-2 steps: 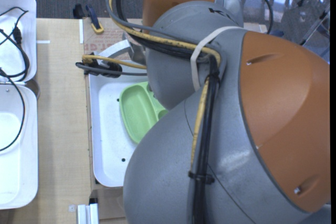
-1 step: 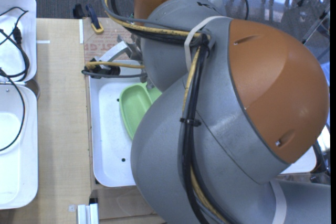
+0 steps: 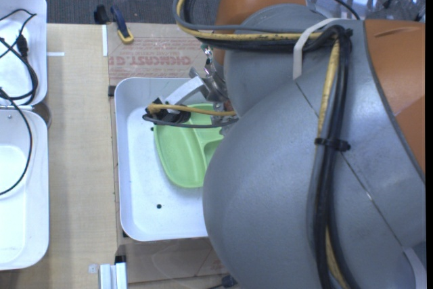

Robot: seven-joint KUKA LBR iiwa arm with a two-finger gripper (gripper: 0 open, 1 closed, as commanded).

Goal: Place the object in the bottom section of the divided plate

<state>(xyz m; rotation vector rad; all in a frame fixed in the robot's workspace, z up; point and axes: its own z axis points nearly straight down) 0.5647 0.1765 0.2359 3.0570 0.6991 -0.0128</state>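
Observation:
A light green divided plate [image 3: 186,152] lies in the white bin [image 3: 135,166], and the arm hides its right part. The ridge between the plate's sections shows near its upper middle. My gripper [image 3: 212,87] hangs over the plate's upper edge as a cluster of metal parts under the grey arm body. A loop of black and yellow cable [image 3: 169,115] sticks out to the left of it across the top of the plate. I see no loose object on the exposed part of the plate.
The bulky grey and orange arm [image 3: 311,145] covers the bin's right half. A small dark speck [image 3: 159,206] lies on the bin floor below the plate. Printed cardboard [image 3: 155,57] lies behind the bin. A second white bin [image 3: 20,145] with black cables stands at far left.

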